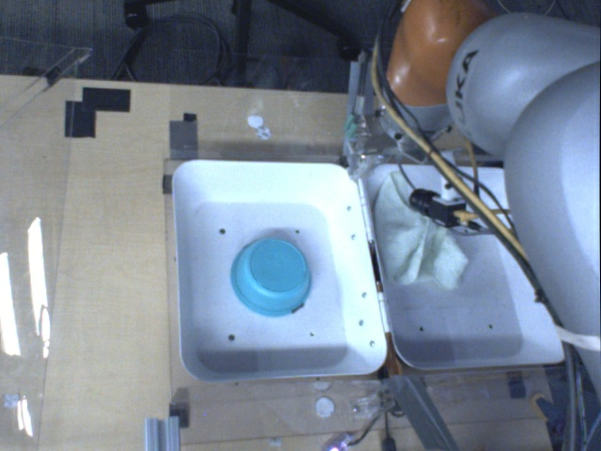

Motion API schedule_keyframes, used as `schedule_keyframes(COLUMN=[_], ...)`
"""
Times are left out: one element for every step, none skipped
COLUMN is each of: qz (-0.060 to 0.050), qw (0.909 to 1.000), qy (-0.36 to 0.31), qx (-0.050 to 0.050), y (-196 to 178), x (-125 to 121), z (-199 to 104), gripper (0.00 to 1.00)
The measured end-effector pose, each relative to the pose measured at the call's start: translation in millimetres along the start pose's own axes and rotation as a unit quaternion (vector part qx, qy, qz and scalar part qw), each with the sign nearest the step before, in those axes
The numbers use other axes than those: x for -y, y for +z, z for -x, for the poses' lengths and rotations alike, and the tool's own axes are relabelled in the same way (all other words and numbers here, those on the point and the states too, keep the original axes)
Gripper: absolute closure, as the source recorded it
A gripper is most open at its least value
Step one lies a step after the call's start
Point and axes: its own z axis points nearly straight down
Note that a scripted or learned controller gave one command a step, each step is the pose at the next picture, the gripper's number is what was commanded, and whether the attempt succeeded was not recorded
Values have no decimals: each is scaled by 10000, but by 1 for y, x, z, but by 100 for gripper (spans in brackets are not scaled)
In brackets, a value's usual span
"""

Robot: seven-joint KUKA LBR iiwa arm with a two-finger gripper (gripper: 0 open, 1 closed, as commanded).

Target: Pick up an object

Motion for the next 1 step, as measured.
schedule_keyframes(qz=[-14], qw=[9886], qy=[1505], qx=[8], y=[-115], x=[6], z=[28], gripper=[100])
